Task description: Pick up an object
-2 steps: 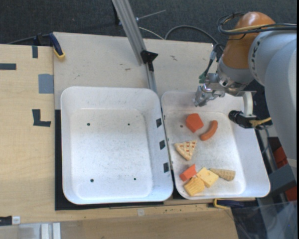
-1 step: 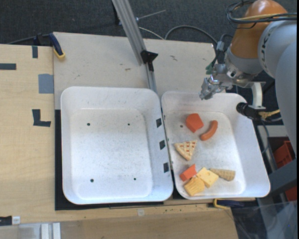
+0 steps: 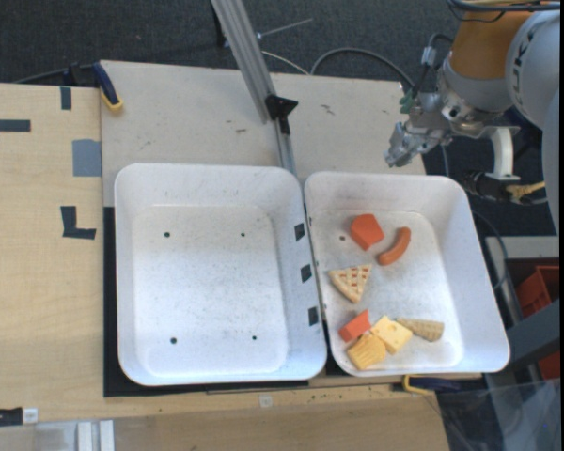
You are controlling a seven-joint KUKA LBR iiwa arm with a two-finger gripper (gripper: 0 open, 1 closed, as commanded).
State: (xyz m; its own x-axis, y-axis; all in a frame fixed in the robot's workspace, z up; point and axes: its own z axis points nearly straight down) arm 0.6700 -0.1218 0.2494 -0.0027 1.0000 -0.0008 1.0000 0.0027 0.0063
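Note:
The right bin point(image 3: 470, 252) holds several toy foods. An orange-red block point(image 3: 365, 230) lies near its middle, with an orange sausage point(image 3: 395, 245) just to its right. Below them rests a tan waffle wedge point(image 3: 352, 281). Along the front sit a small red piece point(image 3: 354, 325), a yellow cheese cube point(image 3: 391, 333), an orange-yellow cracker point(image 3: 367, 351) and a beige cone-shaped piece point(image 3: 422, 329). My gripper point(image 3: 401, 150) hangs above the bin's far rim, apart from all the objects, with nothing visibly held.
The left bin point(image 3: 132, 280) stands beside the right one, sharing a central divider. A metal pole point(image 3: 249, 54) slants up from behind the bins. Cables point(image 3: 357, 59) run across the bench behind the right bin.

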